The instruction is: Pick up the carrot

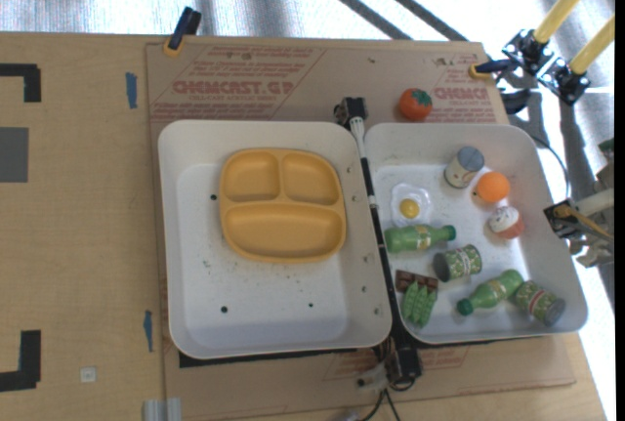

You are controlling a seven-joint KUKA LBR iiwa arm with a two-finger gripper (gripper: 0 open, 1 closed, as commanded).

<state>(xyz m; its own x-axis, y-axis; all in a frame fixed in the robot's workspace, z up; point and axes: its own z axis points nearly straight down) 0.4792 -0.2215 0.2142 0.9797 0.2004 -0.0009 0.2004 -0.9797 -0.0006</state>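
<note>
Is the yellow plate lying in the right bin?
No, the yellow plate lies in the left bin, while the right bin holds bottles, cans and other small toys.

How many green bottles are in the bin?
2. One green bottle lies in the middle of the right bin, below the fried egg. The other green bottle lies near the front edge, beside a can. None look hidden.

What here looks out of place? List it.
A toy tomato sits on the cardboard behind the right bin, outside both bins. The other toys lie inside that bin. The yellow plate sits flat in the left bin.
</note>
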